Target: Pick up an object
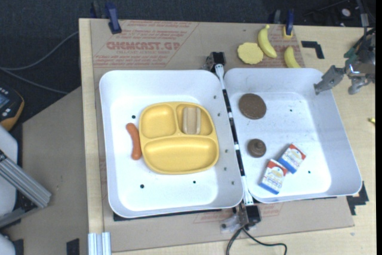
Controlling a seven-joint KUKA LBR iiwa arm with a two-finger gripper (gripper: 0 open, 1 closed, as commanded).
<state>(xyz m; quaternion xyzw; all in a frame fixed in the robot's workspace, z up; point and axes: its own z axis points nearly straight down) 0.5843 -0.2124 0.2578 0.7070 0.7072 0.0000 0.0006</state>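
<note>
My gripper (340, 83) hangs at the right bin's far right corner, over the rim, open with nothing between its fingers. The right bin (322, 128) holds a large brown disc (252, 106), a smaller brown disc (256, 147), and two small blue-and-white cartons (292, 158) (273, 177) lying side by side near the front. All of these lie to the left of and nearer than the gripper, well apart from it.
The left bin (119, 98) holds a yellow divided plate (178, 152) with a tan piece (191, 119) in one compartment, and an orange sausage (135, 140) beside it. Behind the bins lie two bananas (267, 42) (290, 58) and a yellow round piece (250, 53).
</note>
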